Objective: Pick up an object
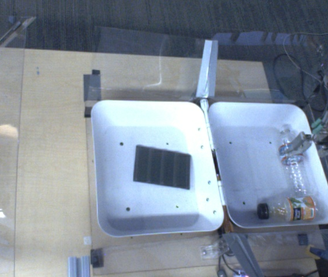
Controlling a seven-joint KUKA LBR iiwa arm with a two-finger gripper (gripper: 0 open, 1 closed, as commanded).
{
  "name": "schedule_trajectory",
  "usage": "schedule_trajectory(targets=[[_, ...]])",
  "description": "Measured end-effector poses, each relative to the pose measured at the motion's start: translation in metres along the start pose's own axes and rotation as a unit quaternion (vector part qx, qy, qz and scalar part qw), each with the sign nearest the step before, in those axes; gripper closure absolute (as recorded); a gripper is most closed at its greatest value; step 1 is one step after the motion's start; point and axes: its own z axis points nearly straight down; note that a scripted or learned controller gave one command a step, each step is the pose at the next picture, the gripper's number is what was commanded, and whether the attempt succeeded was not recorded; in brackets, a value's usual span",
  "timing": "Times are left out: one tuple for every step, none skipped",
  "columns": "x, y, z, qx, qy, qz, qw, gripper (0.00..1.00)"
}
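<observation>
Figure: approach stage of a pick, seen from the fixed overhead camera. Your candidate objects lie in the right-hand bin (250,131): a clear plastic bottle (294,172), crumpled and nearly transparent, lies lengthwise along the bin's right wall, and a second bottle with a black cap and an orange label (288,210) lies on its side along the front wall, cap pointing toward the divider. The two are near one another at the front right corner; whether they touch cannot be told. The gripper (294,145) sits low at the upper end of the clear bottle, reaching in from the right edge; it appears to be at or just above that bottle's top, though contact cannot be confirmed, and how the tool is set cannot be told at this size. Judge the step as descent onto, or a grasp attempt at, the clear bottle. For the next move, you need to centre the tool across the bottle's narrow axis, since a thin, rounded wall is likely to slip or buckle. The left-hand bin (106,154) holds only a dark ribbed rectangular mat (162,167), flat near its middle, well apart from the tool.
</observation>
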Motion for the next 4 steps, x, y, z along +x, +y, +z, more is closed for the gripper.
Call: schedule_trajectory(targets=[[0.005,0.048,0.081,0.0,0.0,-0.07,0.9976,0.0],[-0.021,0.077,0.145,-0.018,-0.005,-0.07,0.9974,0.0],[-0.026,0.097,0.15,-0.017,-0.004,-0.094,0.9954,0.0],[-0.035,0.126,0.156,0.008,0.002,-0.106,0.9943,0.0]])
